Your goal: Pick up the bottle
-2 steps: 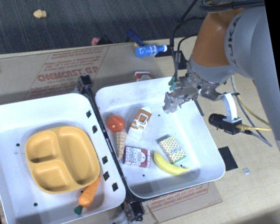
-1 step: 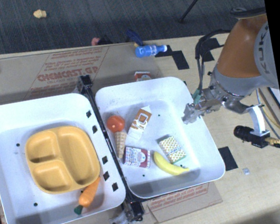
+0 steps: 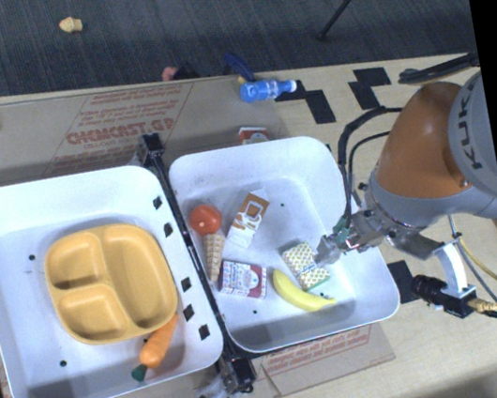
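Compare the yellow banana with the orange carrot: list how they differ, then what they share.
The yellow banana lies in the right white bin; the orange carrot lies in the left white bin. The banana is curved and plain yellow; the carrot is straighter, orange with a green stem end. The carrot touches the yellow divided plate; the banana does not. Both lie flat near their bins' front edges.

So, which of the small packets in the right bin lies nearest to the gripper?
The green-and-white patterned packet, beside the banana. It lies right next to the gripper; the red-and-white packet and the brown-and-white packet lie further left.
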Action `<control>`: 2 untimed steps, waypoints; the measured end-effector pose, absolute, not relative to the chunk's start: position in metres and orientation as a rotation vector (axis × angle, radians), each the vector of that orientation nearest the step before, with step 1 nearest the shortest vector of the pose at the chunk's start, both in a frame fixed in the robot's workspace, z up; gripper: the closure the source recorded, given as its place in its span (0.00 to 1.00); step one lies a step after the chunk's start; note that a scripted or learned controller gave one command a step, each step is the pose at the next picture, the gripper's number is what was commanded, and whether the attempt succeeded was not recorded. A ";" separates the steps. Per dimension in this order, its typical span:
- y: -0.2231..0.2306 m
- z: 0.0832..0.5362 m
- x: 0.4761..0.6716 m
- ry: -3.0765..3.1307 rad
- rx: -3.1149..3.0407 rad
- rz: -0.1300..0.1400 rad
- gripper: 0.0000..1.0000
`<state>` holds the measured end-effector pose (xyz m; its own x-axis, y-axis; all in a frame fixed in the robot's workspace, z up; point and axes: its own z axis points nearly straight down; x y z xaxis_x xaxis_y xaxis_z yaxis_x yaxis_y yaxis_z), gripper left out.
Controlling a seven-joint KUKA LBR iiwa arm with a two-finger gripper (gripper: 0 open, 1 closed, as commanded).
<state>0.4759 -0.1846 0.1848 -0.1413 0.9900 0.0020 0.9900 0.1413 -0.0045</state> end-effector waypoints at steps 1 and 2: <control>-0.211 0.216 0.476 -2.156 -2.282 0.004 1.00; -0.204 0.189 0.476 -2.407 -2.011 0.002 1.00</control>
<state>0.4760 -0.2042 0.1891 -0.1782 0.9840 0.0030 0.9840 0.1782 -0.0041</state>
